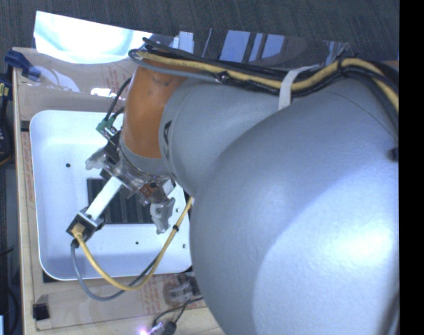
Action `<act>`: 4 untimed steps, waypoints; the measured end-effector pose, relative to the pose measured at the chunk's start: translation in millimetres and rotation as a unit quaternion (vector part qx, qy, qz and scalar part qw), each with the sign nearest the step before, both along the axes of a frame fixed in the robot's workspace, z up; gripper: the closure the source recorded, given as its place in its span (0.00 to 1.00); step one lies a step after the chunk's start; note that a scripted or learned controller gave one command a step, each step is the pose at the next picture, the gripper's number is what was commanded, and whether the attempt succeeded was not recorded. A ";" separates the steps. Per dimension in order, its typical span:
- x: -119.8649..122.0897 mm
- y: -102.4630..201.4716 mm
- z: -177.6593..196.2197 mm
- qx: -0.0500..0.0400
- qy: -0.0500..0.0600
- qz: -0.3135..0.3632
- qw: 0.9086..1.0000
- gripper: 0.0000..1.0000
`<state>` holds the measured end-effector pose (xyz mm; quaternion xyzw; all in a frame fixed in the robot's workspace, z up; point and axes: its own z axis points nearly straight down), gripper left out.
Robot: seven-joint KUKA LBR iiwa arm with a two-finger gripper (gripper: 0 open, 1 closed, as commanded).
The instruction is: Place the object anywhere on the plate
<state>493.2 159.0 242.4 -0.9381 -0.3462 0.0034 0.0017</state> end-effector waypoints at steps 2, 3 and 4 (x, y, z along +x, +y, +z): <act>-12.3 26.4 -115.7 -0.002 0.002 -0.026 1.000 0.00; -17.5 -52.5 -21.3 0.000 -0.002 -0.056 0.998 0.00; -18.9 -10.6 -144.5 -0.001 0.000 -0.030 1.000 0.00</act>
